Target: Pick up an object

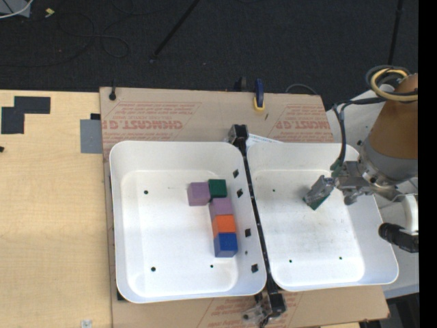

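Note:
Several small blocks lie close together in the left bin (pixel 136 251). A purple block (pixel 199 193) sits beside a dark green block (pixel 218 187). Below them run a mauve block (pixel 222 206), an orange block (pixel 224 223) and a blue block (pixel 226 244), touching in a column. My gripper (pixel 319 195) hangs over the right bin (pixel 328 265), near its upper middle, tilted down to the left. It is well to the right of the blocks, across the divider. I see nothing held in it.
A black clamp strip (pixel 247 203) runs along the seam between the two bins. The arm's orange band (pixel 399 125) and grey wrist stand at the right edge. Cardboard (pixel 177 118) lies under the bins, with a blue and yellow clamp (pixel 259 96) at the back.

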You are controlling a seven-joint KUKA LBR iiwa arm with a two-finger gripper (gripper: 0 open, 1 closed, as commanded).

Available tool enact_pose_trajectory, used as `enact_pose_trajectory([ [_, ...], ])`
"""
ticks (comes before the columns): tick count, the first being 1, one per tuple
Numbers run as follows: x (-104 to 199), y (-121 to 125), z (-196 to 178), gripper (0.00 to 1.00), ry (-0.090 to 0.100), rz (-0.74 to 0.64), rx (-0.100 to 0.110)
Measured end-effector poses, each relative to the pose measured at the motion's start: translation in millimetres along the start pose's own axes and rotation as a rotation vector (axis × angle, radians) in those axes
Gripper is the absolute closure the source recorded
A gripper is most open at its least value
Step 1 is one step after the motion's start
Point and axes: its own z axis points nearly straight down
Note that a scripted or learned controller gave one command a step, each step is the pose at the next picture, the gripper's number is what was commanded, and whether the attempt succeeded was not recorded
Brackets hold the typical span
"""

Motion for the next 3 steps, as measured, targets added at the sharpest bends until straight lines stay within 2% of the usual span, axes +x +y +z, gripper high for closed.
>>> enact_pose_trajectory([
  [1, -53.5, -18.1, 88.6, 0.0, 0.0, 0.004, 0.007],
  [2, -57.4, 15.5, 113.2, 0.0, -0.001, 0.0, -0.002],
  [3, -76.4, 62.6, 126.3, 0.0, -0.001, -0.005, -0.006],
])
